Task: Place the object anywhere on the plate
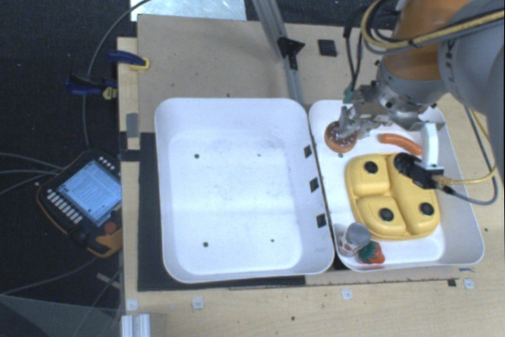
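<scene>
A yellow sectioned plate lies in the right bin. A small round brown object sits at that bin's far left corner, just beyond the plate. My gripper hangs directly over the brown object and looks to be touching its top. An orange-red sausage-shaped piece lies right of the gripper, at the plate's far edge. The arm's wrist and a black cable fitting cover part of the plate's far right section.
The left bin stands beside the right one. A small grey cup and a red and green item lie at the right bin's near left corner. A metal pole slants over the bench's far side.
</scene>
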Robot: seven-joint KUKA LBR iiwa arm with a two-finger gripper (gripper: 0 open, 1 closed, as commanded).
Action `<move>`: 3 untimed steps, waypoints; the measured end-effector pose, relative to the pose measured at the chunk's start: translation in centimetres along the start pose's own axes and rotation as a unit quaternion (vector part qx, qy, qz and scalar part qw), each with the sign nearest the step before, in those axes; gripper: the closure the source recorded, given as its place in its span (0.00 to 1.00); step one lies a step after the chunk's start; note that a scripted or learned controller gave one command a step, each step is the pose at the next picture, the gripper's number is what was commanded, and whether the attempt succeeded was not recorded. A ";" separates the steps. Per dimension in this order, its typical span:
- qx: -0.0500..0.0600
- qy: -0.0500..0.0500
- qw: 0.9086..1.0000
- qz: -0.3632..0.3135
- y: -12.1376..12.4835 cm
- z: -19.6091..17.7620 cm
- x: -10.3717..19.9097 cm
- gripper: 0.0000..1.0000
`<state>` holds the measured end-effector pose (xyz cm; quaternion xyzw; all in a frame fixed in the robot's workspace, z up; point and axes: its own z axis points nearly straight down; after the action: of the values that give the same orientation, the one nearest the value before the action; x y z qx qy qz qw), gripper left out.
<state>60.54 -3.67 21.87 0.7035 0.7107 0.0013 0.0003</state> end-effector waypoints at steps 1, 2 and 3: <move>0.000 0.000 1.000 0.000 0.9 0.7 4.9 1.00; 0.000 0.000 1.000 0.000 2.6 1.3 9.9 1.00; -0.001 0.001 1.000 0.000 4.3 -0.2 15.7 1.00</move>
<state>64.64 12.08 22.08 0.7036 0.7106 0.0026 0.0006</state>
